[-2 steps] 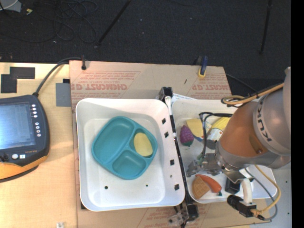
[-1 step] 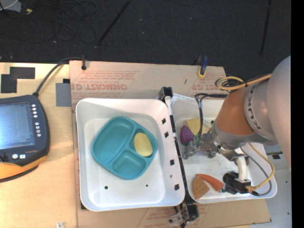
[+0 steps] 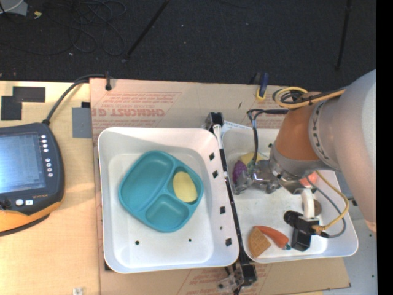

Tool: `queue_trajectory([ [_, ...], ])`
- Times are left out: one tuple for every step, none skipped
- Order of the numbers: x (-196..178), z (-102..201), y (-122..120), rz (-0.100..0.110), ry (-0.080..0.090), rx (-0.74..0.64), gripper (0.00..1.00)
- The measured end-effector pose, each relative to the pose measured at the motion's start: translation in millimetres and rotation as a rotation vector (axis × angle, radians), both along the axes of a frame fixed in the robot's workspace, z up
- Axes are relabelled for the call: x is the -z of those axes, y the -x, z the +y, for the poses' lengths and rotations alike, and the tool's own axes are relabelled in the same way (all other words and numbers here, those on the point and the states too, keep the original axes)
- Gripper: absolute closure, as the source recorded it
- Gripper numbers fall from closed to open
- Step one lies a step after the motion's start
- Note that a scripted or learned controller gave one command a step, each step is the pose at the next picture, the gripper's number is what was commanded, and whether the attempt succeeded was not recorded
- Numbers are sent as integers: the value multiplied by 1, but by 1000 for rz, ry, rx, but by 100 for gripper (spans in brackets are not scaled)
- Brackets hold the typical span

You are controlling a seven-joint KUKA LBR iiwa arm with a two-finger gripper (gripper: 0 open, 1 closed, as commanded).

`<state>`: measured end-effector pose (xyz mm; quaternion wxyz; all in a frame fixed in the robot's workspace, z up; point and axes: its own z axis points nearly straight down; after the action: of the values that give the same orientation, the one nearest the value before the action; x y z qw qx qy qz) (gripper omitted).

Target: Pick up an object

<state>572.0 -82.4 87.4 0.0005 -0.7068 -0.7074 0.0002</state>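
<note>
My gripper (image 3: 250, 178) is low in the right bin (image 3: 344, 244), near its left wall, with the grey and orange arm coming in from the right. A small purple object (image 3: 238, 172) lies right against the gripper's left side; whether it sits between the fingers is hidden. Just behind it a yellow-green object (image 3: 247, 160) peeks out. Toward the bin's front lie an orange-red carrot-shaped piece (image 3: 272, 234) and a tan wedge (image 3: 258, 245) touching it.
The left bin (image 3: 123, 251) holds a teal divided plate (image 3: 153, 198) with a pale yellow round thing (image 3: 185, 187) in its right compartment. A tablet-like controller (image 3: 24, 165) rests on the bench at the far left.
</note>
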Motion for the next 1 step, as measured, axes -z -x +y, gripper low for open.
queue_trajectory([
  [3, 0, -70, 14, 2, 2, 0],
])
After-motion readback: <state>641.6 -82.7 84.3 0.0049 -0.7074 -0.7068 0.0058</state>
